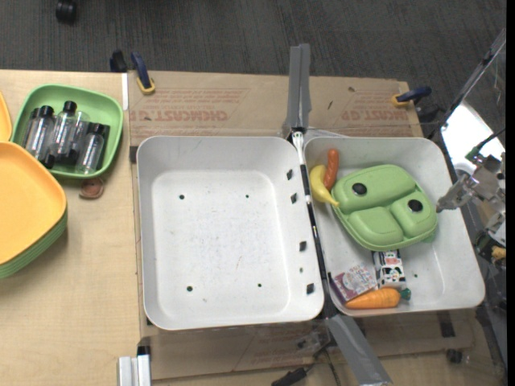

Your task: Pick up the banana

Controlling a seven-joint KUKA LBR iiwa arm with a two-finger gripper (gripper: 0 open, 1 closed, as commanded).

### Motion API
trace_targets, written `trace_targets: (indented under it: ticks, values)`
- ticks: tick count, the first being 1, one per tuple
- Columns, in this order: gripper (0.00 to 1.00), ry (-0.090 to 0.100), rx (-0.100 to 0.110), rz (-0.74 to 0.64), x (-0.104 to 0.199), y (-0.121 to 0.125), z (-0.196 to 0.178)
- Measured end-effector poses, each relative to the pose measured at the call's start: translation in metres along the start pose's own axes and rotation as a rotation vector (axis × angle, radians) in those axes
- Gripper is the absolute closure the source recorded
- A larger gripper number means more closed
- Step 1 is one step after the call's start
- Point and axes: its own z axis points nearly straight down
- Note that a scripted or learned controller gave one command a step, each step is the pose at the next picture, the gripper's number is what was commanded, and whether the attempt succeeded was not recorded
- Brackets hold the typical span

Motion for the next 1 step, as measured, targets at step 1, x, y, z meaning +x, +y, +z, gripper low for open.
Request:
trace_targets:
  ticks: [1]
  values:
    - [0.0,0.007,-0.009,0.015,0.0624,0.0109,0.1062]
